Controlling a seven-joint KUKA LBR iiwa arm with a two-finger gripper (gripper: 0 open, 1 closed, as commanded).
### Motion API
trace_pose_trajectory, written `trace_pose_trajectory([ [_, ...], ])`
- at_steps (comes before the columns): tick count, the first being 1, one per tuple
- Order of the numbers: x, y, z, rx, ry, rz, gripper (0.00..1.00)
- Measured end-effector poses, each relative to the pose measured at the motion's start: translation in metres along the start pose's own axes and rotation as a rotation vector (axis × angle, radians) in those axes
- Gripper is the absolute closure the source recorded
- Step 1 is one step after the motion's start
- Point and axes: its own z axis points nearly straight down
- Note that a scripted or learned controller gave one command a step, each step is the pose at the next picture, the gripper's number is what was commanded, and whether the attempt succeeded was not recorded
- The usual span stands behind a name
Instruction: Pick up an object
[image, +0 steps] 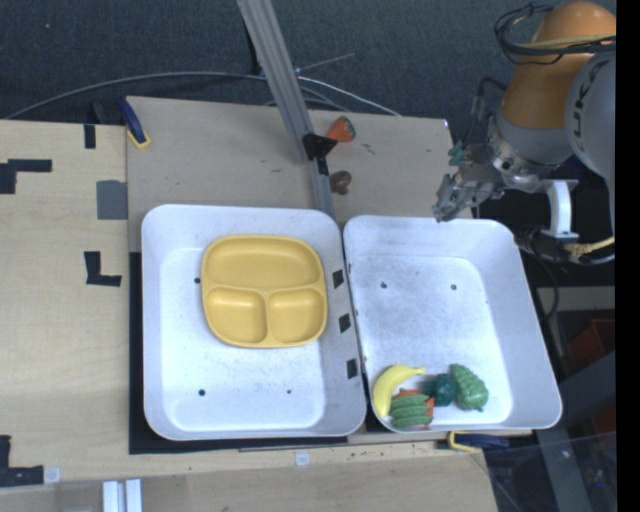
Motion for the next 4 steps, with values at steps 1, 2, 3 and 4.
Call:
trace_pose_trajectory([
  [1, 0.051, -0.024, 0.0, 0.002, 0.001, 0.0, 1.0],
  [2, 0.095, -0.035, 0.011, 0.004, 0.0, 0.0, 1.0],
  [3, 0.146, -0.058, 0.019, 0.004, 0.0, 0.0, 1.0],
  [4, 0.192, -0.076, 0.017, 0.004, 0.0, -0.001, 1.0],
])
